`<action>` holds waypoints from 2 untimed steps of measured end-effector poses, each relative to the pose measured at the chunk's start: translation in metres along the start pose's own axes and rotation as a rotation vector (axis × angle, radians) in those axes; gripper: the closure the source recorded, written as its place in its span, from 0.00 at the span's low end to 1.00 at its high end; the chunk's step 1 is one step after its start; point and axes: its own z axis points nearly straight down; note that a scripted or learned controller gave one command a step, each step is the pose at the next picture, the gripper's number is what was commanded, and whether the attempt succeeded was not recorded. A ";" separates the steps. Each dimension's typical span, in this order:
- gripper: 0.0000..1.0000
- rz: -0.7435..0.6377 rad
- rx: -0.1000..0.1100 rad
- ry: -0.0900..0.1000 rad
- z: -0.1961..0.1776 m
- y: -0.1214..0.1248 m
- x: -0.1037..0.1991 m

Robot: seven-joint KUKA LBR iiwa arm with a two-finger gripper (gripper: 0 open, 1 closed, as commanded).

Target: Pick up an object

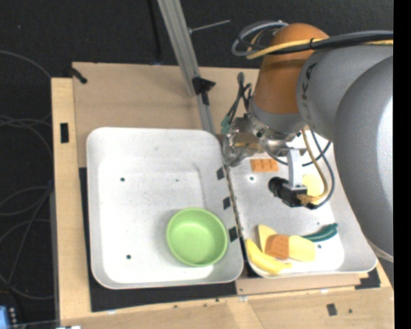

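Note:
My gripper (232,149) hangs low over the back left corner of the right bin (353,259), close to the wall between the two bins. Just to its right lies a small orange waffle-patterned piece (263,164). At the front of this bin a yellow banana-shaped piece (263,260) curls around a brown-orange block (277,246) and a pale yellow piece (302,249). A green-handled thing (324,234) lies near the right side. Another yellow piece (313,184) shows partly behind the wrist's cables.
A light green bowl (197,236) stands upright in the front right part of the left bin (123,156). A slanted metal post (181,46) rises behind the bins. The large grey arm covers the right bin's back right part.

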 end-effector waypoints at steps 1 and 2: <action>1.00 -0.001 0.000 0.001 -0.016 0.018 0.054; 0.00 0.004 0.004 -0.005 -0.015 0.017 0.048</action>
